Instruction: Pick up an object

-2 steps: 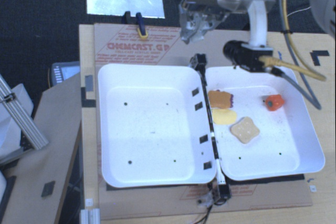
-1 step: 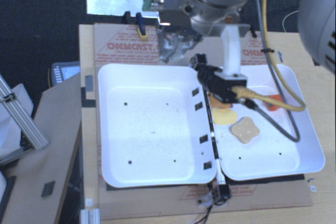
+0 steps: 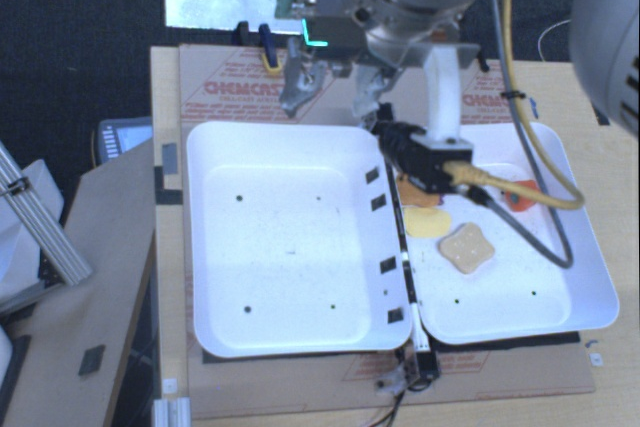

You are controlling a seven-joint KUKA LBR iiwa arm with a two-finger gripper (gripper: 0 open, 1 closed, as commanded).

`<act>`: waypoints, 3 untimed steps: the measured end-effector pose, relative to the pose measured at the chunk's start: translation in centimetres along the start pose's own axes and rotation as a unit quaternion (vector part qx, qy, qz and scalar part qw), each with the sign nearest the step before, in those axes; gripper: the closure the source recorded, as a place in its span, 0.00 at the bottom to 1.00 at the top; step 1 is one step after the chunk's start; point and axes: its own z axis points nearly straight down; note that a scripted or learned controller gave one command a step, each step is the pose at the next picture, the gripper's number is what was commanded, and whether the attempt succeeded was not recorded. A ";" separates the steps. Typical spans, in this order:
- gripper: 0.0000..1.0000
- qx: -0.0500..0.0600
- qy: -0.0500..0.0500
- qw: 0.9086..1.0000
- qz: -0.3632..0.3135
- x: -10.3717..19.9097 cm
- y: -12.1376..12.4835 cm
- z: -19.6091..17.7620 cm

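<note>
Camera view: claw (image 3: 333, 97) hangs spread, pinching nothing, over the far edge of the desk (image 3: 565, 85) behind the left bin (image 3: 290, 255); likely poised high before a descent. Two bins. Targets lie in the right bin (image 3: 520, 287), towards its left wall: one tan toast-like piece (image 3: 466, 248), one yellow disc (image 3: 428, 223), one orange-red bit (image 3: 517, 196).
</note>
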 end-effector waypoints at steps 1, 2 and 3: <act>0.00 0.000 0.000 1.000 0.000 0.0 0.0 0.0; 1.00 -0.001 0.001 1.000 -0.001 0.0 0.0 -1.2; 0.00 -0.001 0.001 1.000 -0.001 0.0 0.0 -1.1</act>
